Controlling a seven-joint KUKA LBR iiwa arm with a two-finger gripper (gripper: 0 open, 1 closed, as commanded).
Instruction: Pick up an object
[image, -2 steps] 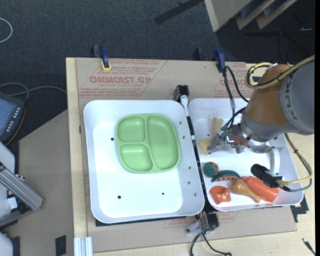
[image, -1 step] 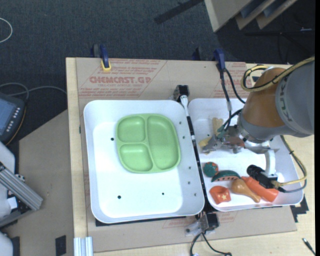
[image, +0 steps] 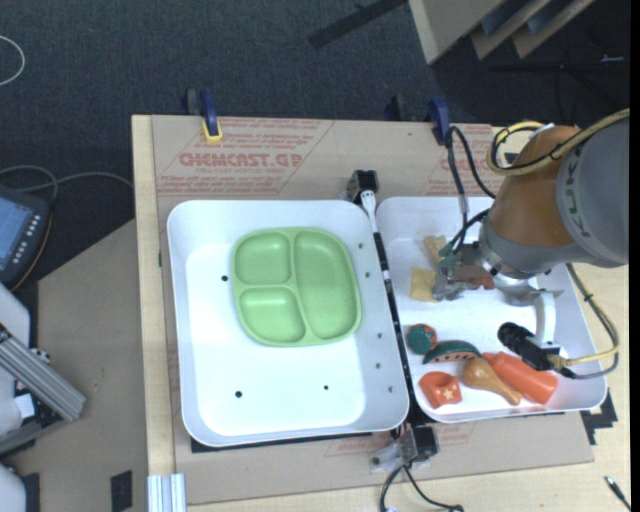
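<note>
The tool (image: 447, 283) is lowered into the right bin (image: 400, 225), beside yellowish pieces (image: 425, 285) at its left wall; whether it is spread or pressed together cannot be told (the arm hides it). Toy foods (image: 480, 375) are crowded along the near edge. A green divided plate (image: 297, 286) is seen in the left bin (image: 200, 400).

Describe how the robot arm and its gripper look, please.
The arm is a thick rounded grey tube with a glossy orange band above the wrist. A yellow cable coils beside the band, and dark cables run nearby. The gripper is small, of dark grey metal.
</note>
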